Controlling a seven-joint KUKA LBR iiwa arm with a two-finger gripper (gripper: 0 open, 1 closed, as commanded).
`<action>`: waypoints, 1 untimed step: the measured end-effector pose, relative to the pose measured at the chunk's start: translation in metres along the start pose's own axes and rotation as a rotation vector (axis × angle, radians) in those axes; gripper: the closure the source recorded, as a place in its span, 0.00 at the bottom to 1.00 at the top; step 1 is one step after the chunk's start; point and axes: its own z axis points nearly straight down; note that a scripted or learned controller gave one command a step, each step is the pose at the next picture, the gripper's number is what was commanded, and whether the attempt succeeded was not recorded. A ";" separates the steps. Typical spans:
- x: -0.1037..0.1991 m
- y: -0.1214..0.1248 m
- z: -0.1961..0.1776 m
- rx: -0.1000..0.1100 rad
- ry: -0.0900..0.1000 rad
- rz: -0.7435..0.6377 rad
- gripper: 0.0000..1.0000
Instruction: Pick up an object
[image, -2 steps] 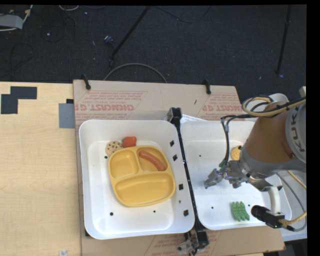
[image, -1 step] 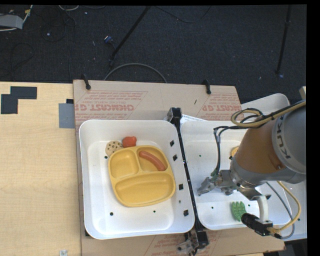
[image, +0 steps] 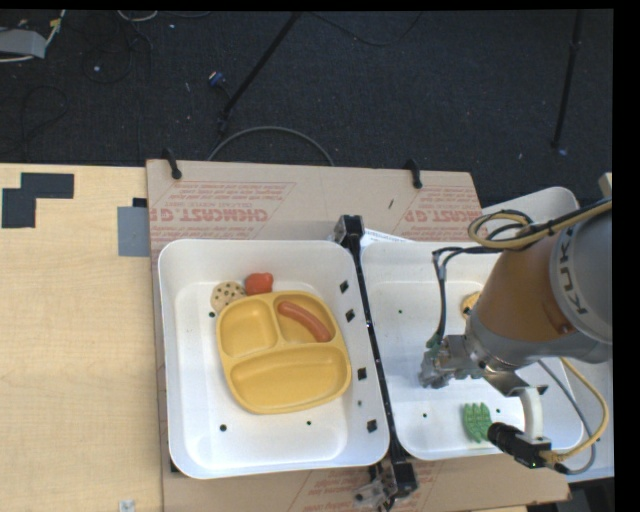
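The arm reaches in from the right, and my gripper (image: 437, 369) hangs low over the middle of the right bin (image: 400, 290). A green leafy toy (image: 476, 421) lies in that bin, near its front edge, a little to the right of the gripper. A small yellow thing (image: 470, 300) peeks out at the arm's edge further back. In the left bin (image: 190, 400) sits a yellow divided tray (image: 285, 385) with a hot dog sausage (image: 305, 320) in its upper right compartment. A cookie (image: 226, 293) and a red tomato-like piece (image: 259, 283) lie just behind the tray.
A black divider bar (image: 365, 345) runs between the two bins. Both bins rest on a cardboard sheet (image: 300, 200) on the wooden bench (image: 70, 350). Cables (image: 500, 228) loop off the arm above the right bin.
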 end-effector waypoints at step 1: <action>-0.004 -0.007 -0.045 -0.007 -0.002 -0.001 1.00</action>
